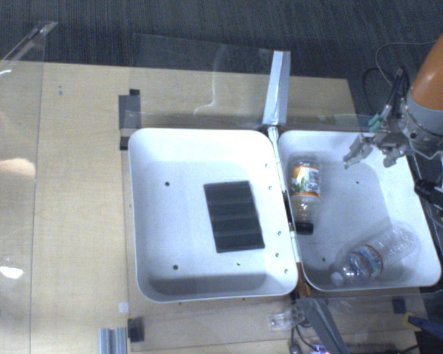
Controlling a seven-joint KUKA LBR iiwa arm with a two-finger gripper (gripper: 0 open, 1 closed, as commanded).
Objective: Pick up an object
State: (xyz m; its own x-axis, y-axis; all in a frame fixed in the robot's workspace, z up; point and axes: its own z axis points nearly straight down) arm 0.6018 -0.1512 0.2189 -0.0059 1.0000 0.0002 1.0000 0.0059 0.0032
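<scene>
My gripper (368, 159) hovers over the far right part of the right bin (421, 220), open, with nothing between its spread fingers. A small bottle (305, 189) with an orange and green label and a black cap lies along that bin's left wall, to the left of the gripper and a little nearer the camera. A clear plastic bottle (373, 257) with a blue label lies on its side near the bin's front right corner. In the left bin (155, 168), a black ribbed rectangular block (234, 216) lies flat at the middle.
A metal divider post (277, 87) rises behind the seam between the bins. Cables (387, 68) hang near the arm at the upper right. Clear plastic panels stand behind and to the left of the bins on the wooden bench (59, 198).
</scene>
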